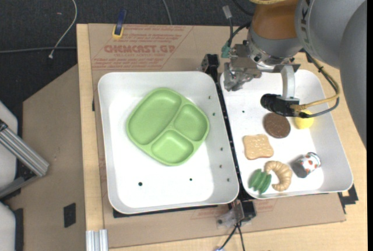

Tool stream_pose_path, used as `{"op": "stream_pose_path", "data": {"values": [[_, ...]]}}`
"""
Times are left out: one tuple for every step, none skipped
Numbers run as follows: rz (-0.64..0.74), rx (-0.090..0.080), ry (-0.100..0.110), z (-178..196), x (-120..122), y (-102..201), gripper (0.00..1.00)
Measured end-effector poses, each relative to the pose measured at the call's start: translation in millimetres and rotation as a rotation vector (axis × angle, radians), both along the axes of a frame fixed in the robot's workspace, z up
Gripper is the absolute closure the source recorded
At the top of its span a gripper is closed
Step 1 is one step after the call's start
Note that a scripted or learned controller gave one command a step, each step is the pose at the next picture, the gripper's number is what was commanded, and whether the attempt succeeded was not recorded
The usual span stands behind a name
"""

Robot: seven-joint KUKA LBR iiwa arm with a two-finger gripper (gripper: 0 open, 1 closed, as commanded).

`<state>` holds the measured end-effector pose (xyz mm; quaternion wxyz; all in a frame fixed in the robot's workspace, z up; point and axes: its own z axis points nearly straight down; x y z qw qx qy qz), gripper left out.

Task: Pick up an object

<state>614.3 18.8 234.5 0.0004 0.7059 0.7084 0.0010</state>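
My gripper (234, 80) hangs over the far left corner of the right bin (332, 145), close to the wall it shares with the left bin. Toy foods lie in the right bin, nearer the front than the gripper. A brown round cookie (276, 126) sits mid-bin with a yellow piece (303, 122) at its right. In front of the cookie lies a tan cracker (257, 146), then a curved croissant (280, 175) and a green piece (258, 180). A small grey, white and red object (306, 165) rests near the right wall. The gripper is apart from all of them.
The left bin (116, 127) holds a green divided plate (168, 126). A black part with a yellow cable (281, 104) hangs from the arm over the cookie. The grey and orange arm (291, 5) covers the right bin's far side. Cardboard (140, 46) lies behind the bins.
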Motion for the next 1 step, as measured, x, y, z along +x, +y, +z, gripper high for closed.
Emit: {"op": "stream_pose_path", "data": {"values": [[0.002, 0.001, 0.0, 7.5, 0.8, 52.4, 1.0]]}}
